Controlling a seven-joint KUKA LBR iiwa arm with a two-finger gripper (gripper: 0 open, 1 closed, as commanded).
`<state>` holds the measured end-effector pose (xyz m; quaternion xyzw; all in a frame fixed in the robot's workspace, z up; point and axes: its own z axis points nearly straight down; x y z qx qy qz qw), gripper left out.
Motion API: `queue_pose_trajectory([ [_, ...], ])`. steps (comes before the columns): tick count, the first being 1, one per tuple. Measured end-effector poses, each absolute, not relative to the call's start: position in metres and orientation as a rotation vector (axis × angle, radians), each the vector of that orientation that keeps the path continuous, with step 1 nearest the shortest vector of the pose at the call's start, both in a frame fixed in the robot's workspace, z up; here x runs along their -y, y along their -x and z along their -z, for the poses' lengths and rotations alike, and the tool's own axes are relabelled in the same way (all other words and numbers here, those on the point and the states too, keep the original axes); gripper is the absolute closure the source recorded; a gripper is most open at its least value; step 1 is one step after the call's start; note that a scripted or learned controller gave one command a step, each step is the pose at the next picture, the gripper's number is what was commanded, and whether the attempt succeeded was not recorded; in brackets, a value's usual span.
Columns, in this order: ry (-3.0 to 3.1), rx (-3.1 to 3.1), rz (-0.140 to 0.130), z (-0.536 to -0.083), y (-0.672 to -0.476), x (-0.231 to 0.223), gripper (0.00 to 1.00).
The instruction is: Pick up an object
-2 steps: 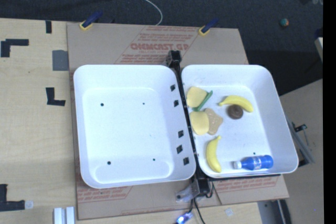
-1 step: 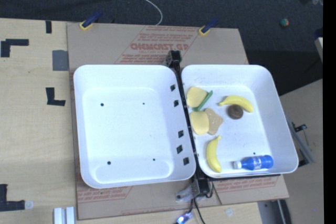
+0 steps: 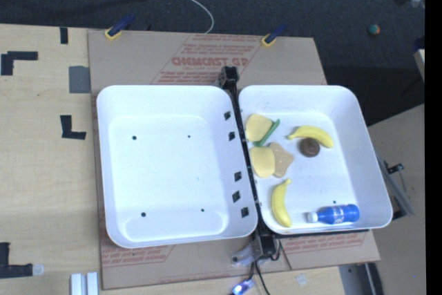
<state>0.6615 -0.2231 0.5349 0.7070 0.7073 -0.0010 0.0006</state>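
The right bin (image 3: 349, 107) holds several objects. A yellow banana (image 3: 311, 135) lies near its middle with a brown round piece (image 3: 309, 147) just below it. A second banana (image 3: 280, 203) lies near the front left of that bin. A blue bottle with a white cap (image 3: 335, 214) rests on its side at the front. Two yellow rounded pieces (image 3: 257, 126) (image 3: 262, 162) sit by the left wall, with a green stem (image 3: 270, 131) between them and a tan piece (image 3: 282, 159) beside the lower one.
The left bin (image 3: 166, 166) sits beside the right one, joined by a black clip strip (image 3: 238, 155). Both rest on a cardboard sheet (image 3: 207, 59) on the wooden bench. A cable (image 3: 197, 3) runs across the dark floor at the back.
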Motion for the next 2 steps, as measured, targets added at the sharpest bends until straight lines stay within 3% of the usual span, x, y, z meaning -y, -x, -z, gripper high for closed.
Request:
queue_pose_trajectory([
  [2,-2.219,-2.222,0.003,-0.5349,-0.6614,0.2228,1.0],
])
